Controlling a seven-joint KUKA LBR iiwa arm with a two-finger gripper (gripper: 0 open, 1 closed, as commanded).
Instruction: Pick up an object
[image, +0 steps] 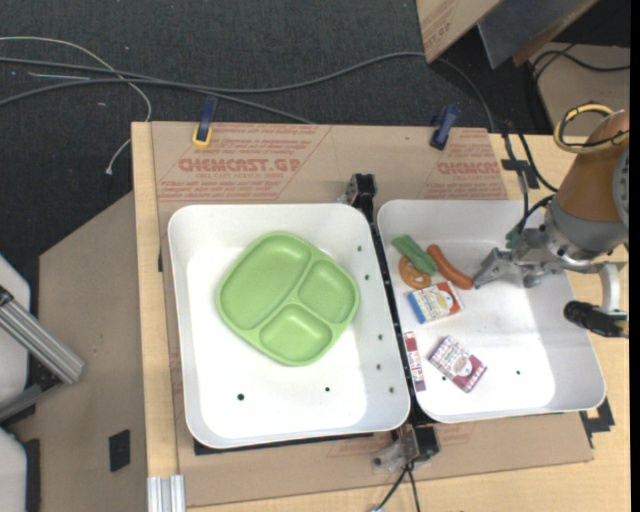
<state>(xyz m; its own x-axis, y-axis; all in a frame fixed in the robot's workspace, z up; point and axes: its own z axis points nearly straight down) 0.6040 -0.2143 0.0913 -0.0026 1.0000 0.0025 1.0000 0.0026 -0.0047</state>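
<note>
Dark carpet with loose cables surrounds a cardboard-covered worktop (300, 160) that bears two white bins. On the left bin (200, 390) lies a green three-part plate (288, 297). Along the left wall of the right bin (540, 380) sits a small cluster: a green piece (411, 250) and an orange carrot-like piece (449, 266) near the top, a round orange-brown thing (413, 271) just beside them, a small printed packet (433, 302) below, and a red-and-white packet (457, 362) further down, a little apart. A narrow wrapped stick (415, 360) lies at the wall.

Reaching in from the right, the arm (590, 200) has its hand (489, 271) low over the upper part of the right bin, its tip close to the right end of the carrot. Whether its two fingers stand apart or together I cannot tell at this angle and size; nothing can be seen between them.

By my reading the step is the approach, with no pick made yet. The carrot looks the likeliest target. It is slim, smooth and lies slanted, touching or nearly touching the green piece. The next move calls for lining the fingers across its narrow width and going down without dragging its neighbours along; a rounded toy like that may roll or slip out.
</note>
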